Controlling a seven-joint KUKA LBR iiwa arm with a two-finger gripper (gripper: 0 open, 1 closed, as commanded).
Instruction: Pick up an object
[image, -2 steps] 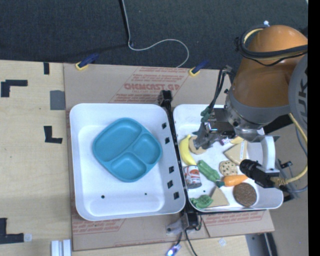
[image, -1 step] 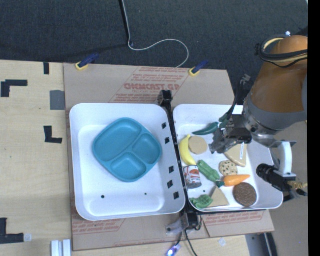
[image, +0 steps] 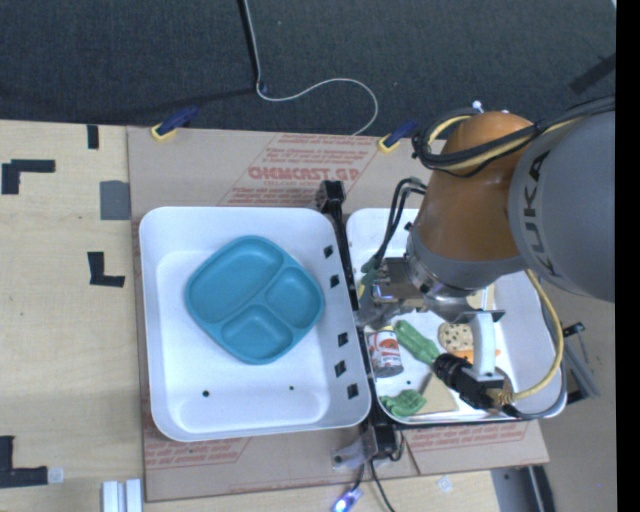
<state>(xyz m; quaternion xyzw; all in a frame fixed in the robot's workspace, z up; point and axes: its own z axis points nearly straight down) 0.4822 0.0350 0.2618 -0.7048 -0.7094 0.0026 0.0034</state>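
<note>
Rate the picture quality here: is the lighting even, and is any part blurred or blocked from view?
Camera view: lighting is soft and even, with faint shadows along the left bin's walls; the blue plate is sharp and free of glare. The arm's orange band shows a mild highlight. The arm covers much of the right bin, and the small items beneath it, like the green piece, look soft and cluttered.

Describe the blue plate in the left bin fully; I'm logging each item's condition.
The blue plate is a light-blue divided dish, looking like smooth plastic, rounded-square with three compartments: one large, two smaller. It lies flat and face up, turned diagonally, on the floor of the left bin, toward its middle. It appears whole. Nothing rests in it, and it stands apart from the bin walls and from the arm.
</note>
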